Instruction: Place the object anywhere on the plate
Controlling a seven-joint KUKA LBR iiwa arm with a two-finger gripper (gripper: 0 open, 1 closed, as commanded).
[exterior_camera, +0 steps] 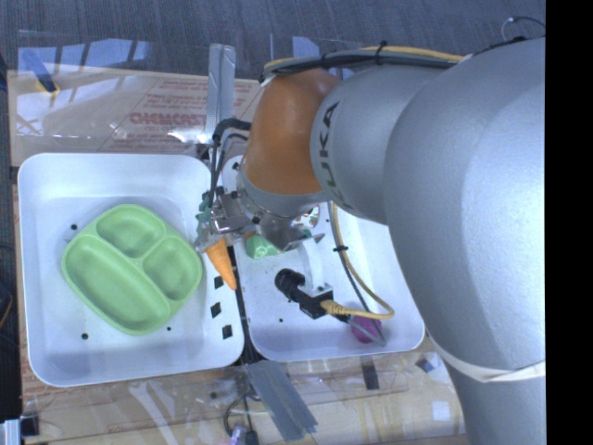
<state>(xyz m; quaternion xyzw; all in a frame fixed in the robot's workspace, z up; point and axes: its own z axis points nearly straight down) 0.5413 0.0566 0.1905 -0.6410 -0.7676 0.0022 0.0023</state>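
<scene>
A light green plate [130,267] with three compartments lies in the left bin [46,341]. My gripper [217,234] hangs over the rims where the two bins meet, just right of the plate. It is shut on the wide end of an orange carrot-shaped piece [222,265], which points down and to the right over the left bin's right rim. The piece is a short way off the plate's right edge and does not touch it.
A small green object [259,247] lies in the right bin [278,341], close under the wrist. A magenta object [367,328] sits near that bin's front right corner. The arm hides most of the right bin.
</scene>
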